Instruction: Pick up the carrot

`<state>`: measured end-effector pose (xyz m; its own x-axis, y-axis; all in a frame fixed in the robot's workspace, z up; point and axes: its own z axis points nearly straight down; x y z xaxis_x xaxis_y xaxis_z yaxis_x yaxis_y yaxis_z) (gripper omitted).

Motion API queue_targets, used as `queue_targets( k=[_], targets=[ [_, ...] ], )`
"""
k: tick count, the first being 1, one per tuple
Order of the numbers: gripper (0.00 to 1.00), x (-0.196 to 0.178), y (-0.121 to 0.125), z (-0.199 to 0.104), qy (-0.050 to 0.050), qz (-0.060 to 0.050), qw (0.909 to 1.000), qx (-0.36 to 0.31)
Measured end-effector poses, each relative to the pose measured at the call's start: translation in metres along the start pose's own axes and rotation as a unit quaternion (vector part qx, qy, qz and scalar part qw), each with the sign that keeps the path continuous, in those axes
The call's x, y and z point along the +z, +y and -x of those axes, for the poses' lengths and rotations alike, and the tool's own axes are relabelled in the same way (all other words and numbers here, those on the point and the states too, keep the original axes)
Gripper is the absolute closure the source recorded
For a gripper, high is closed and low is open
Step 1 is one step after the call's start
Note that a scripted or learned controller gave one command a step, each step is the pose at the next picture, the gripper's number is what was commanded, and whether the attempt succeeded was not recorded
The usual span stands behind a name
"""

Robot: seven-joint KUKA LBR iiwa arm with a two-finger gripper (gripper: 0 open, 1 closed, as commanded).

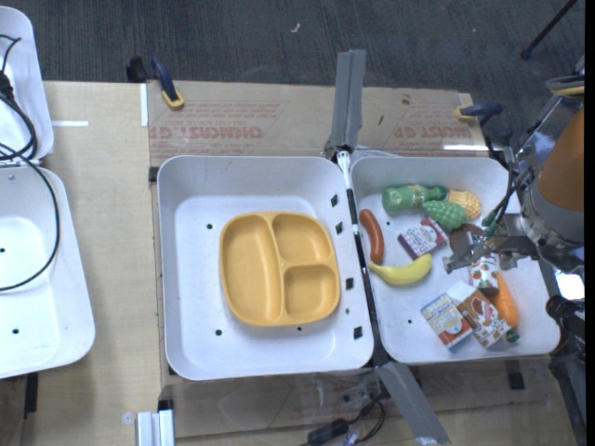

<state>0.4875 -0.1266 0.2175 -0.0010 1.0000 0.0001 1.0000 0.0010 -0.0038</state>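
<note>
The carrot point(506, 305) is small and orange. It lies near the right wall of the right bin point(400, 328), just beside a brown snack box point(487, 320). My gripper point(468, 250) hangs over the right bin's middle right, up and to the left of the carrot and apart from it. A small red-and-white carton point(483, 274) lies between the two. The grey arm with its orange band point(563, 170) comes in from the right edge.
Also in the right bin are a banana point(403, 270), a red sausage point(374, 235), a green bottle point(410, 196), corn point(465, 202), a purple packet point(422, 238) and a blue-and-white box point(446, 320). The left bin point(186, 249) holds a yellow divided plate point(279, 268).
</note>
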Motion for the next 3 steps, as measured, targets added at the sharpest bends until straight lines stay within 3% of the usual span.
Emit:
queue_targets(
  k=[1, 2, 3],
  targets=[
    [0.00, -0.017, 0.027, 0.073, -0.001, 0.001, 1.0000, -0.003],
    [0.00, -0.017, 0.028, 0.073, 0.000, 0.001, 1.0000, -0.003],
    [0.00, -0.055, 0.030, 0.065, -0.001, 0.002, 0.9989, -0.046]
  ],
)
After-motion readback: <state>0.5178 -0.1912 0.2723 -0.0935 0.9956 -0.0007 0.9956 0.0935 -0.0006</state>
